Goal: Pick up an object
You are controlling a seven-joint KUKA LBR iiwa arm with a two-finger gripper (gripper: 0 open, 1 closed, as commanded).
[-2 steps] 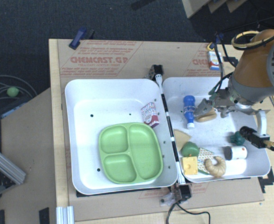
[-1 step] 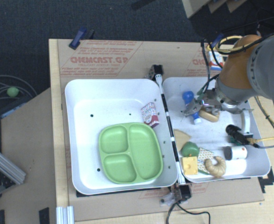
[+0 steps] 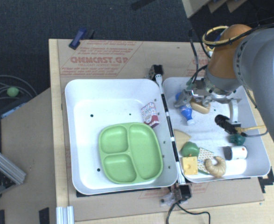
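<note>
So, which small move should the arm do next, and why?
Probably lower a little and close. The gripper hangs in the right bin, just over a tan piece and a blue-white item, and nothing looks lifted yet.

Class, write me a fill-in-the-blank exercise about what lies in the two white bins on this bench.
1. The divided plate in the left bin is coloured ____.
2. That plate has ____ compartments.
3. The yellow cheese wedge lies in the ____ bin.
4. The arm hangs above the ____ bin.

Missing words: green; three; right; right
</note>
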